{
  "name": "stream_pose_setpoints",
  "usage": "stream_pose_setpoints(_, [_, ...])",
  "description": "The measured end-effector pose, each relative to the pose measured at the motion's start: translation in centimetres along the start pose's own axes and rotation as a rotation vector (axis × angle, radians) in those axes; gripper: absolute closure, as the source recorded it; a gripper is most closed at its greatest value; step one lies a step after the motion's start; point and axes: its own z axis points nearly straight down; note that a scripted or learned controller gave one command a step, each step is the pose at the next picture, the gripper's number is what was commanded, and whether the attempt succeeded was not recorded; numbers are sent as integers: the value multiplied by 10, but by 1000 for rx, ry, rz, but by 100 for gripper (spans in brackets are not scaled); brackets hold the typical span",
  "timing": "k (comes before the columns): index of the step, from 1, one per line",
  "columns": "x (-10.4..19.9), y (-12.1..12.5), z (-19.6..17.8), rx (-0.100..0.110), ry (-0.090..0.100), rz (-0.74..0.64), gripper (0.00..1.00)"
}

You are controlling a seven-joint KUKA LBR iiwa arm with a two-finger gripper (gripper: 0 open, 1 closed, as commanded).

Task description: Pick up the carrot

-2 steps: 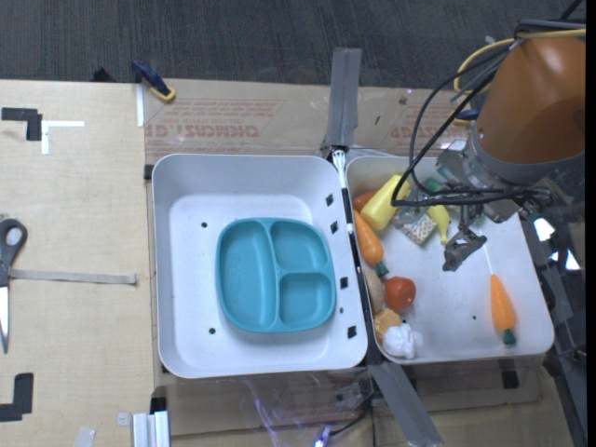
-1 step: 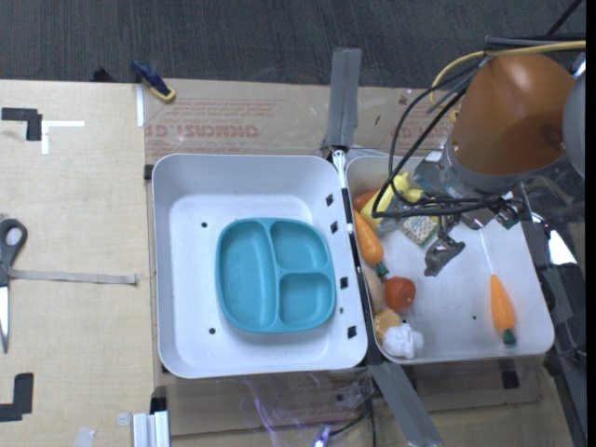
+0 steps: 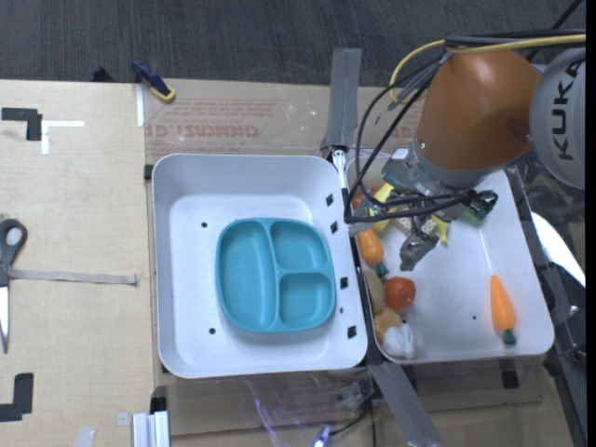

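Observation:
An orange carrot (image 3: 501,305) with a small green end lies near the right wall of the right bin (image 3: 466,338), apart from the other items. A second, shorter carrot (image 3: 371,246) with a green tip lies along that bin's left wall. My gripper (image 3: 416,245) hangs below the orange band over the bin's left half. It sits just right of the short carrot, above a red tomato (image 3: 400,291) and well left of the long carrot. I see nothing held in it.
A white lump (image 3: 402,341) and a yellowish piece (image 3: 385,321) sit in the right bin's front left corner. Yellow items (image 3: 382,196) lie under the wrist. The left bin (image 3: 177,250) holds a teal divided plate (image 3: 277,275). Scissors (image 3: 9,250) lie far left.

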Motion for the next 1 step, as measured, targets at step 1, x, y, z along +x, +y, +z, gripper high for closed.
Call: stream_pose_setpoints(1, [64, -51, -1, 2, 0, 220, 0])
